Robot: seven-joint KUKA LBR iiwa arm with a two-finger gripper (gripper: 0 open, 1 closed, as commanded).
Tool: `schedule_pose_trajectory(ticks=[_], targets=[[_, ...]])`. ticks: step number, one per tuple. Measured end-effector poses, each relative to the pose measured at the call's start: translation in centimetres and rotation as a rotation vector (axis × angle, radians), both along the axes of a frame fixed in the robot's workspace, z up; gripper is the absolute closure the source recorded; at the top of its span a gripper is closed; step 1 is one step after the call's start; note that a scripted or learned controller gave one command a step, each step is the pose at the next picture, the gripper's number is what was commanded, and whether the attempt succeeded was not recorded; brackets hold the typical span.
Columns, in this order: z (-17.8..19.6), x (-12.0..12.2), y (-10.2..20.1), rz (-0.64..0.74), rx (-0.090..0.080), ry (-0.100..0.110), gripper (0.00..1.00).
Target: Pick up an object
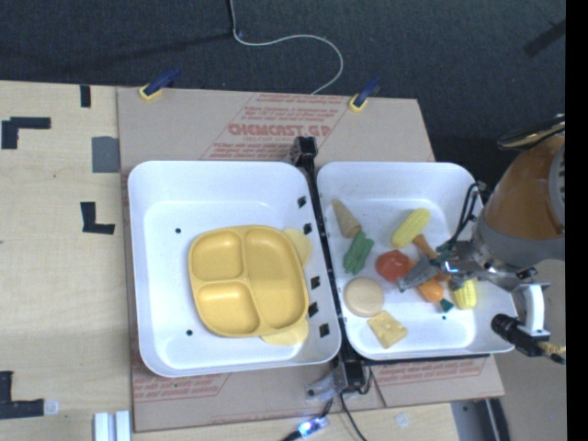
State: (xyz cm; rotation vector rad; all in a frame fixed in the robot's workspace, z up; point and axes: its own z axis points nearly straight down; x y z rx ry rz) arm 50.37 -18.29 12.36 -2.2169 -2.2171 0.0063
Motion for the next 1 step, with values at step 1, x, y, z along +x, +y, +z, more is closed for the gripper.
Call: schedule_pose_trajectory(ticks=[1], targets=[[-4.1,-0.01,0.09,0.002,-0.002,-0.006,0.0]])
